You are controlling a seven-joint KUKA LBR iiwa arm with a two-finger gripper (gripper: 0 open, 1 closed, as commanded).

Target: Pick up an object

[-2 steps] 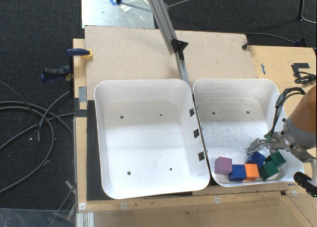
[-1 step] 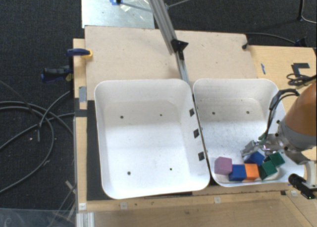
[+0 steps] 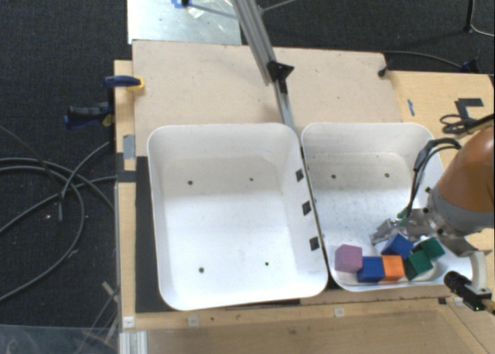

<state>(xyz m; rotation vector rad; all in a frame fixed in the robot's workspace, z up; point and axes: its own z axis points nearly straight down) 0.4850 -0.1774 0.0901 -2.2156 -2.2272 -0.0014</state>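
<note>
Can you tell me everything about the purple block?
The purple block is a small pale-purple cube with a matte look, maybe foam or painted wood. It sits flat on the floor of the right bin, near the front wall, leftmost in a cluster of blocks. A blue block lies close beside it, perhaps touching. The gripper hangs nearby.
</note>
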